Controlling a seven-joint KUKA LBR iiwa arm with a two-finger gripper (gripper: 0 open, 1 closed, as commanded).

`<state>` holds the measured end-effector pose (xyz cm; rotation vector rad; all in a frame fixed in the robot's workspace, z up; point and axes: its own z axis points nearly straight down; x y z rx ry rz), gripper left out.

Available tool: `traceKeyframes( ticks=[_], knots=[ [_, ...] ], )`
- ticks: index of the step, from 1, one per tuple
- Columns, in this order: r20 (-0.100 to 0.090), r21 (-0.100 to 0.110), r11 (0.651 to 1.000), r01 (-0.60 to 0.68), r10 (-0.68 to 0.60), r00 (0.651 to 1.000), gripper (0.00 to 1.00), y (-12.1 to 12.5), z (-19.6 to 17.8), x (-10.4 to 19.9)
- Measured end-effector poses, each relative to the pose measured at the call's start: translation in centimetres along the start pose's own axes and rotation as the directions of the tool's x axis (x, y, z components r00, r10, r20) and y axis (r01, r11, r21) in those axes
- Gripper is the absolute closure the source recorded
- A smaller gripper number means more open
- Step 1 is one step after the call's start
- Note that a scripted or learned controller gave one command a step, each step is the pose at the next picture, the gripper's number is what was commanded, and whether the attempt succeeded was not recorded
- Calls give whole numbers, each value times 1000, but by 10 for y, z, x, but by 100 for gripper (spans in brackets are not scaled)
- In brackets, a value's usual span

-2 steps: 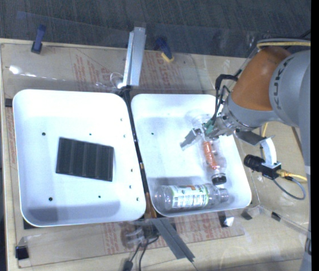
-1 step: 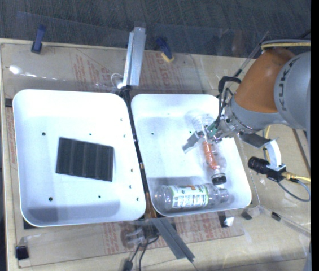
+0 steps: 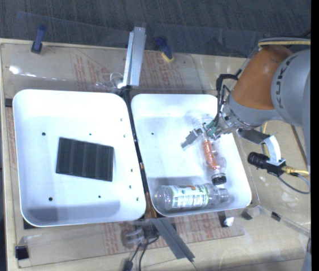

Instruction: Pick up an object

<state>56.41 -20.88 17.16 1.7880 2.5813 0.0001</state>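
My gripper [image 3: 201,134] hangs over the upper right part of the right bin [image 3: 165,109]. Just below it a small clear bottle [image 3: 211,156] with orange contents and a black cap lies lengthwise near the bin's right wall. Nothing shows as held. A larger clear plastic bottle [image 3: 188,197] with a green-and-white label lies on its side along the bin's front wall. In the left bin [image 3: 35,103] a flat black ribbed rectangle [image 3: 85,158] rests near the middle.
A metal bar [image 3: 134,55] stands up behind the seam between the two bins. Blue clamps [image 3: 38,38] sit at the bench's back edge. The grey arm with its orange band [image 3: 261,75] comes in from the right, above the right bin's rim.
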Motion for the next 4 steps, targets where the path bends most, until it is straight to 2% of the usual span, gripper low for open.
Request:
traceKeyframes(
  ticks=[1,2,3,4],
  knots=[
    [-3,3,1000,14,-14,1000,0,-4,-2,2],
    [-1,2,989,-151,151,989,0,49,-4,39],
    [0,1,979,-206,206,979,0,26,-7,-12],
    [-2,3,988,-155,155,988,0,-24,-21,8]
  ],
)
